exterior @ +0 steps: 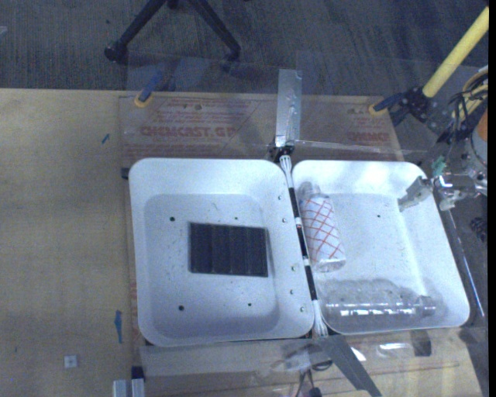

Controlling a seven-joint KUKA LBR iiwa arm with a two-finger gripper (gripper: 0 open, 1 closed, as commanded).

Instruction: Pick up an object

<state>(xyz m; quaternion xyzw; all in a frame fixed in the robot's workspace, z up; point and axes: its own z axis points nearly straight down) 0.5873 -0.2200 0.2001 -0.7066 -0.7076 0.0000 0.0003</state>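
Observation:
A dark, flat, ribbed rectangle lies in the middle of the left bin. In the right bin, a clear bottle with a red criss-cross label lies lengthwise against the left wall. A clear plastic tube lies along the front wall. My gripper hangs over the right bin's far right corner, well apart from all three objects. Nothing shows in it.
A divider strip runs between the two bins. Cables and the wrist crowd the right edge. A yellow pole slants at the top right, and a tripod's legs stand beyond the bench.

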